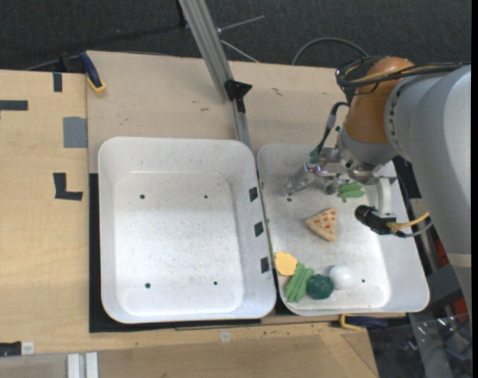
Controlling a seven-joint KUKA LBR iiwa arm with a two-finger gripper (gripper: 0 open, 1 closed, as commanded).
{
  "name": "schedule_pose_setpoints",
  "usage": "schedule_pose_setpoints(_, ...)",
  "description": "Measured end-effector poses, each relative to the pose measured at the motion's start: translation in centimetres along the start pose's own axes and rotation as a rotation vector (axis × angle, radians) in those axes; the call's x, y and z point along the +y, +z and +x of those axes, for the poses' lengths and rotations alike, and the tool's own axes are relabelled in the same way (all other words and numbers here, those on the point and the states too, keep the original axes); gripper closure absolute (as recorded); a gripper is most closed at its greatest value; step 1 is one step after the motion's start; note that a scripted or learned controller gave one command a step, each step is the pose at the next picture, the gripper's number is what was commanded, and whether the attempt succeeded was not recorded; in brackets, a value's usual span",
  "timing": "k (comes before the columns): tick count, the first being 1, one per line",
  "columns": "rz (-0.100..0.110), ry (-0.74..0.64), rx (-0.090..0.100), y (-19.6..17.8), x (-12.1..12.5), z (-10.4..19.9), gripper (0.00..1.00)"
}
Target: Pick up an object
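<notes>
The arm (412, 109) reaches in from the right and hangs over the far part of the right bin (404, 290), its wrist bent so the gripper (305, 181) points toward the bin's far left area, low over the floor. The metal fingers show as a thin splayed shape against the white, and they seem to stand a little apart with nothing between them, though they are small and partly blurred, so that reading is a guess. A small green piece (351, 190) sits just under the wrist beside the gripper body; whether it lies on the bin floor or belongs to the tool cannot be told. The things to pick from all lie in the right bin. A wedge like a slice of pizza (323, 224) lies alone near the middle, with open floor around it, which likely makes it the easiest target and the nearest to the fingers. The others crowd the near left corner: a yellow piece (285, 264) against the left wall, a green bundle like beans (298, 282), a dark green round thing (320, 287) and a white ball (342, 276), touching or nearly so, probably harder to grip singly. The left bin (113, 211) stands alongside. No object looks lifted yet.
</notes>
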State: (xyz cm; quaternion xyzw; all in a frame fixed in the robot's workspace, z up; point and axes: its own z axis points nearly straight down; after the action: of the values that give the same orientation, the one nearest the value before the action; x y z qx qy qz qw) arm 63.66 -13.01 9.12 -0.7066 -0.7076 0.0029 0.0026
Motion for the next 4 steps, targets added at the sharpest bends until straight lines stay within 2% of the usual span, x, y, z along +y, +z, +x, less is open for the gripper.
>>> schedule_pose_setpoints(1, -0.005, -0.002, 0.000, -1.4, 0.2, 0.1, 1.00)
schedule_pose_setpoints(4, -0.012, -0.001, -0.001, -14.9, 1.3, -0.9, 1.00)
